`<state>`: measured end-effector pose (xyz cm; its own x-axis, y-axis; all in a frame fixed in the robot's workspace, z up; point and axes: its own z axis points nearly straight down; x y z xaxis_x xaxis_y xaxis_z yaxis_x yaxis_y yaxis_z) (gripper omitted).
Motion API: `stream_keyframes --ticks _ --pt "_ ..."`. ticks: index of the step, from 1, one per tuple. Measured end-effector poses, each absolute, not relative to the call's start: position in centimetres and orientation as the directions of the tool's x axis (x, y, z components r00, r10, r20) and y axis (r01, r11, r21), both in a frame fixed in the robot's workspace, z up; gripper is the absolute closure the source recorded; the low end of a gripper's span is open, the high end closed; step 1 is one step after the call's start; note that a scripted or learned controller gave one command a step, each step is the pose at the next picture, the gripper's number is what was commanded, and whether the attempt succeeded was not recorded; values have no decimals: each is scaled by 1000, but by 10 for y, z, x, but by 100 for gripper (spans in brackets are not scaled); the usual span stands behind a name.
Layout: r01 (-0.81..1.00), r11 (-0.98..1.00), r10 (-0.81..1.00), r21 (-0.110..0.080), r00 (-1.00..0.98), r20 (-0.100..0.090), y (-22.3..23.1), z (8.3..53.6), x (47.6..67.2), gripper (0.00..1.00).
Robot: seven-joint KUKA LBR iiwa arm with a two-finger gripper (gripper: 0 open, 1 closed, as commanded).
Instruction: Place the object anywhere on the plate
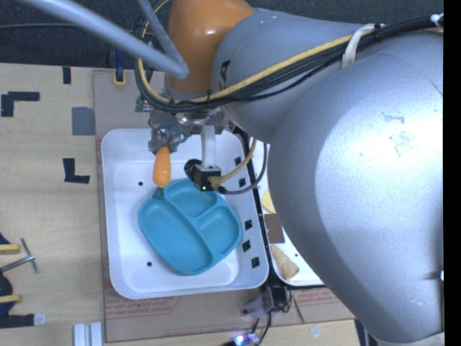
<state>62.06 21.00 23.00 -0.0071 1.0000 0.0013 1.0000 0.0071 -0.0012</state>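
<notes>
A blue plate (pixel 191 225) with three compartments lies in the left white bin (pixel 119 215), slightly toward the front. An orange toy carrot (pixel 163 169) with a small green tip hangs upright just past the plate's far-left rim, over the bin floor. My gripper (pixel 163 148) comes down from the grey wrist above it, and the carrot's upper end sits between the fingers, so the gripper is shut on it. The carrot's lower tip almost reaches the plate's edge.
The big grey arm covers most of the right bin (pixel 306 276); a tan object (pixel 285 267) shows in its near-left corner. Black tape marks and a grey patch lie on the bench at left, with small tools (pixel 18 254) at the far left edge.
</notes>
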Motion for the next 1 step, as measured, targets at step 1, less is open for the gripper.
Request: stream_keyframes --ticks 1 --pt "1000 3 1000 -2 -3 -1 206 230 621 0"
